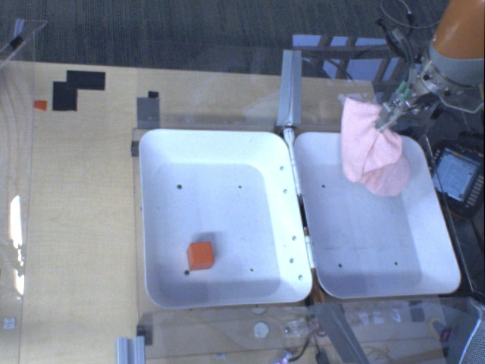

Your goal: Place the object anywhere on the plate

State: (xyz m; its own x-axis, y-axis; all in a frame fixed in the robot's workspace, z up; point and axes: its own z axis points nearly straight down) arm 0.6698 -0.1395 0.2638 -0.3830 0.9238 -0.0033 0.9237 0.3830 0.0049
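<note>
Pink cloth (371,149) hung bunched from my gripper (388,117), its top edge pinched between my closed fingers, the rest drooping over the far part of the right bin (424,268). Well apart from it, an orange block (201,255) lay on the floor of the left bin (227,165), towards the near side.
</note>
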